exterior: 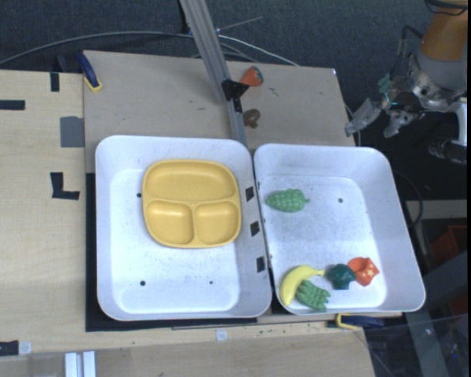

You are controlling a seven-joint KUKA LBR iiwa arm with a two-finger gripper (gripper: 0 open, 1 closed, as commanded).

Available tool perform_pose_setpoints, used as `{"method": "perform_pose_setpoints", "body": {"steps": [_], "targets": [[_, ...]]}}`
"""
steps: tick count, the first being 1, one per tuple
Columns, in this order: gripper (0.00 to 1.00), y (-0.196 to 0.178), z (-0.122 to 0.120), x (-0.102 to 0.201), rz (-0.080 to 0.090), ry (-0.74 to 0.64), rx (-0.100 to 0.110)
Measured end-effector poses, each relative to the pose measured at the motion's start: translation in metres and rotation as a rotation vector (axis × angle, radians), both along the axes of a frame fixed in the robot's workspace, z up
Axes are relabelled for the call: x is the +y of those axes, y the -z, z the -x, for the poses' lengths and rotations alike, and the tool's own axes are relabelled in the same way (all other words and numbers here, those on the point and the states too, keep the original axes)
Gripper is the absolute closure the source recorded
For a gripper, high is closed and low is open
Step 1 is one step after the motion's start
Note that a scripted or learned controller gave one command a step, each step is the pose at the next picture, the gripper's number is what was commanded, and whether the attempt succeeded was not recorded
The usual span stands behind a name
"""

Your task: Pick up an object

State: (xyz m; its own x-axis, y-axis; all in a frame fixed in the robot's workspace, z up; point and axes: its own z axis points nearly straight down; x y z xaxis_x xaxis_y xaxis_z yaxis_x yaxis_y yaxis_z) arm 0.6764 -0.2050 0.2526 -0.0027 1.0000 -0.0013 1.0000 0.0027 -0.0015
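Observation:
The right bin (392, 179) holds several toy foods. A green leafy piece (286, 201) lies alone near its upper left. Clustered at the front are a yellow banana (295, 276), a green bumpy piece (314, 295), a dark teal piece (341, 276) and a red-orange piece (365, 270). My gripper (374, 124) hovers beyond the right bin's far right corner, outside the bin and well away from every toy. Its fingers are spread open, with nothing between them.
A yellow three-compartment plate (192, 203) lies in the left bin (110, 234). A grey metal rail (208, 38) slants down to the bins' shared far corner, with an orange clamp (252, 75) beside it. The bins meet at a ridge (255, 234).

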Motion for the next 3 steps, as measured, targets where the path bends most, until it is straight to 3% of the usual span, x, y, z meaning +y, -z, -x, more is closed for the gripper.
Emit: {"method": "perform_pose_setpoints", "body": {"steps": [1,3], "targets": [[0.00,0.000,0.000,0.000,0.001,0.000,0.000],[0.00,0.120,0.016,0.007,-0.002,0.000,0.007]]}}
